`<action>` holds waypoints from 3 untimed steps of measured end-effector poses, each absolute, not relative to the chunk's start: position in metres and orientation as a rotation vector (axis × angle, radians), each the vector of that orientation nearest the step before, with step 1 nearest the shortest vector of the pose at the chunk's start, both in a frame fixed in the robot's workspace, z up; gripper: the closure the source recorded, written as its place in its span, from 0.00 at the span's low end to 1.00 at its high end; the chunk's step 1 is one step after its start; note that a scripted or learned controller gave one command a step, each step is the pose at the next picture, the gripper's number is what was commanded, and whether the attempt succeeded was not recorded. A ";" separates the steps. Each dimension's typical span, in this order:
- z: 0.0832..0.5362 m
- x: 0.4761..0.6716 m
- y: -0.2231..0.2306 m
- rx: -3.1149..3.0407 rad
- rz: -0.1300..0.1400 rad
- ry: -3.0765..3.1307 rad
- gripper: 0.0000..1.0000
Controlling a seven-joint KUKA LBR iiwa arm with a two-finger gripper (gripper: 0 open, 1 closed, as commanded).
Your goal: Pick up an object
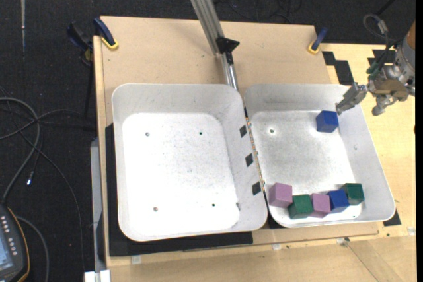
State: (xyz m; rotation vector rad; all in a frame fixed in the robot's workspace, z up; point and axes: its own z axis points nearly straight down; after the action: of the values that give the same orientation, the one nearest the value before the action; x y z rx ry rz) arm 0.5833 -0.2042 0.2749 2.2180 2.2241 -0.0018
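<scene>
Here my gripper (363, 101) hangs open, holding nothing. It sits just beside the blue cube (326, 121) in the right bin (370, 148).

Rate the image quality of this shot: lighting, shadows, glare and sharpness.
In the camera view the light is even and fairly flat; the white bins look bright but keep their speckled texture, so glare is mild. The lone blue cube and the row of cubes cast only short, soft shadows. The cubes are reasonably sharp, while the gripper at the right edge looks slightly soft. The floor around the bench is dark.

Metallic grey end effector (363, 102), dark cabling
</scene>
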 end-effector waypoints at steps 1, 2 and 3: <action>0.133 0.602 -0.224 2.226 -0.006 2.225 0.00; 0.093 0.660 -0.223 2.214 0.003 2.225 0.00; 0.106 0.659 -0.224 2.212 0.000 2.224 1.00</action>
State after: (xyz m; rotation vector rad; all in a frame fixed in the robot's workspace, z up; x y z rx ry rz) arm 0.6588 -0.2240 0.1058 2.2124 2.2236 0.0001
